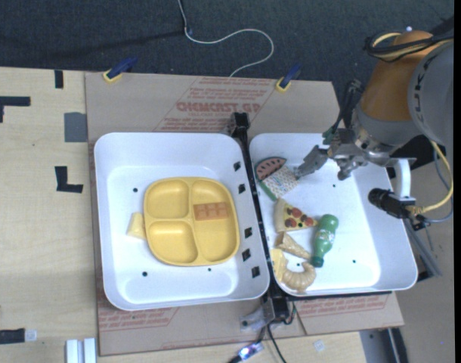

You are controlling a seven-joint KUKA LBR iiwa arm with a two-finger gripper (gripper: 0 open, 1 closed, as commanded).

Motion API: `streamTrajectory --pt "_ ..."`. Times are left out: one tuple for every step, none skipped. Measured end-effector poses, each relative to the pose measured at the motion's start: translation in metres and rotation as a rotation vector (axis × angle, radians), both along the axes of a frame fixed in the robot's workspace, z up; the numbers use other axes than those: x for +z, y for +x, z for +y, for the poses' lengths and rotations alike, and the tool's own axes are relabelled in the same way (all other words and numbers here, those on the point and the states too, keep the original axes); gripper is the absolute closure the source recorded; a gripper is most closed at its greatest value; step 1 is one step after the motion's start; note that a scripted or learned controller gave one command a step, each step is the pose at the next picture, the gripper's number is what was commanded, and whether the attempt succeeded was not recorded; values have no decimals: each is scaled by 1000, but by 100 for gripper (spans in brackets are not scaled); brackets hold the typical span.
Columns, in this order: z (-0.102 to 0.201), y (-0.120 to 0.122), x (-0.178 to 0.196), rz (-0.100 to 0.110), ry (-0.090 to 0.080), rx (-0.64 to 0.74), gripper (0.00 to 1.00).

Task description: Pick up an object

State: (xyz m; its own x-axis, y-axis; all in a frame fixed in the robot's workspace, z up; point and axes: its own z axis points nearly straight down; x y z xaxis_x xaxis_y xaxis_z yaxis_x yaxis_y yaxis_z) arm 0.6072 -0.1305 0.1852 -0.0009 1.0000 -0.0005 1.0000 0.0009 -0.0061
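Note:
My gripper (326, 169) hangs over the back of the right bin (366, 225), fingers spread open with nothing between them. Its left finger (309, 162) reaches toward a watermelon slice (269, 165) and a pale checkered piece (284, 181) beside it, and sits just right of them. Further forward in the same bin lie a pizza slice (294, 216), a green bottle (323, 237), a cheese-coloured wedge (291, 243) and a tan ring-shaped pastry (295, 275).
The left bin (117, 172) holds a yellow divided plate (187, 225) with a brown block (210, 211) in one compartment, and a yellow piece (135, 225) pokes out at its left. A black divider (249, 203) joins the bins. Bare floor shows at the right bin's right side.

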Motion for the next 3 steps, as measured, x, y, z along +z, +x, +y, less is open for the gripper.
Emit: streamTrajectory --pt "-6 2 -48 1 0 0 0" --pt "-6 2 -99 -6 0 -1 0" --pt "-4 5 -84 -11 4 2 100"
